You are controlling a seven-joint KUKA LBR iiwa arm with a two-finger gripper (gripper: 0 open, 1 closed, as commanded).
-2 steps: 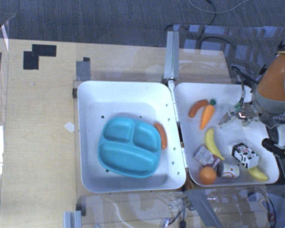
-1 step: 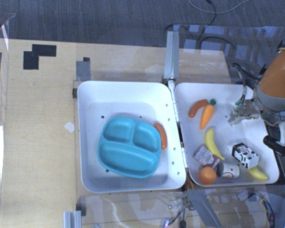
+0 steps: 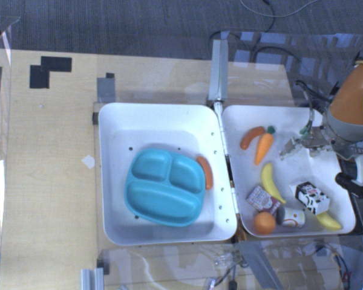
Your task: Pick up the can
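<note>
**Can crowded in the near corner**

I see the gripper over the far part of the right bin, fingers spread and holding nothing. The can lies near the front wall, touching an orange, with a banana and a cow-patterned toy just beside. I'd worry the fingers catch a neighbour or roll the can away.
</note>
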